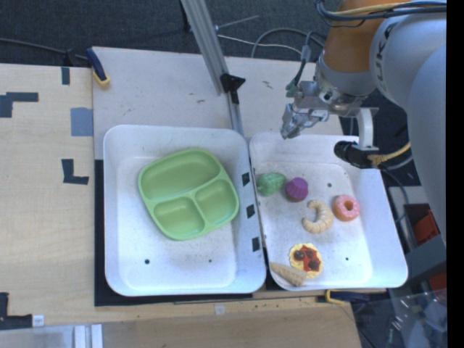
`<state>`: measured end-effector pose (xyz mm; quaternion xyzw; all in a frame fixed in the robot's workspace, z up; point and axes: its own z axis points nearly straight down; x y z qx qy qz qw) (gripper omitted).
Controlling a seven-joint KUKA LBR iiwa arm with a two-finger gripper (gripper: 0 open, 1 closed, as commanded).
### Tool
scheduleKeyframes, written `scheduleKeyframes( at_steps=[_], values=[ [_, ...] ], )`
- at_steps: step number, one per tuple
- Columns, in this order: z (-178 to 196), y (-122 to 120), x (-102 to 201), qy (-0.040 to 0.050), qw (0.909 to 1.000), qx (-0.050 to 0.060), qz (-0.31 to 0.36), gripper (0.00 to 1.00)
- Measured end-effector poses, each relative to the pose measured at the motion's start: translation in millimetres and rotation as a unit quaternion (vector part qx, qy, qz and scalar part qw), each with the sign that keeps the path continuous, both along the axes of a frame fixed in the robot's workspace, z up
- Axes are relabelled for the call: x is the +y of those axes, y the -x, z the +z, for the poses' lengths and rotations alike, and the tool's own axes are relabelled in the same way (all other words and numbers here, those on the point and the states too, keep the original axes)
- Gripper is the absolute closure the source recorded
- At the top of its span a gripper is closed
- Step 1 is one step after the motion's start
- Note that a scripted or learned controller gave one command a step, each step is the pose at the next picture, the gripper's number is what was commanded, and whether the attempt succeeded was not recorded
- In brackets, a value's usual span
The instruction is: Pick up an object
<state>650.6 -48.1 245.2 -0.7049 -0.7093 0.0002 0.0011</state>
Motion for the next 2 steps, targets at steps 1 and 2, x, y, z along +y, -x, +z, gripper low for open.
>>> scheduleKeyframes(
  at_steps=[1, 2],
  values=[
    [-0.7, 12.3, 44.4, -0.0001, 1.0000, 0.000, 0.000, 1.00],
    [-4.3, 34.0, 82.6, 0.0002, 1.0000, 0.001, -0.001, 1.00]
  ],
)
